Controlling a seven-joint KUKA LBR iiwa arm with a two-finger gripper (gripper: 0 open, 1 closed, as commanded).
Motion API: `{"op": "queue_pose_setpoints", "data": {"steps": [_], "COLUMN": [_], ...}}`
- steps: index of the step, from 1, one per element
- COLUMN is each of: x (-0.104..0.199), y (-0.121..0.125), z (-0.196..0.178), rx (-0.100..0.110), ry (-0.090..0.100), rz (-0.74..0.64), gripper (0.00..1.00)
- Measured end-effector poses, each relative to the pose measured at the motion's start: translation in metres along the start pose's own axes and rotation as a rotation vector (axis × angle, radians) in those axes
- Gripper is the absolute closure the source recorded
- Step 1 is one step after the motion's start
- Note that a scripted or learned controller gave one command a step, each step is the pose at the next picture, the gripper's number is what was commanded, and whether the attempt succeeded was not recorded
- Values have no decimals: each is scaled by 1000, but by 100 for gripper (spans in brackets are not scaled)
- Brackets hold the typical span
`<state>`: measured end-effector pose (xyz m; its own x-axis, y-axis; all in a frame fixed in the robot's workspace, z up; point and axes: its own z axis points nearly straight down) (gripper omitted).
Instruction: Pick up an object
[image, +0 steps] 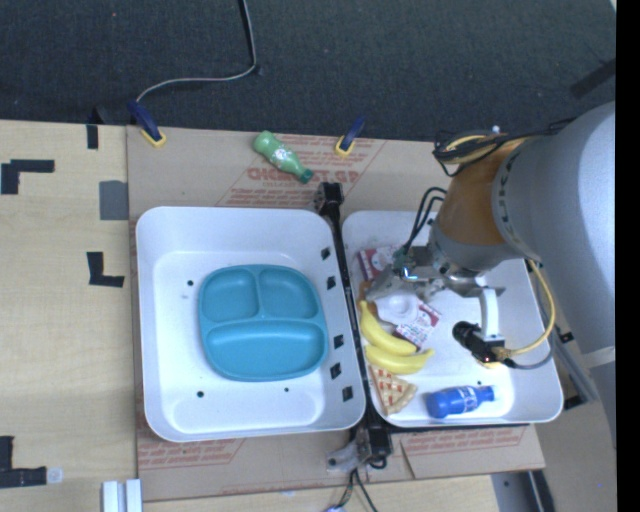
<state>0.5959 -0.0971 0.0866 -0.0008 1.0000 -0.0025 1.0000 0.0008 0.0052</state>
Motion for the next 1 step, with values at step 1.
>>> {"op": "queue_pose_setpoints", "data": {"steps": [1], "x": [-1], "y": [-70], "z": [-2], "rx": [6], "ry": [2], "rz": [1], "gripper": [0]}}
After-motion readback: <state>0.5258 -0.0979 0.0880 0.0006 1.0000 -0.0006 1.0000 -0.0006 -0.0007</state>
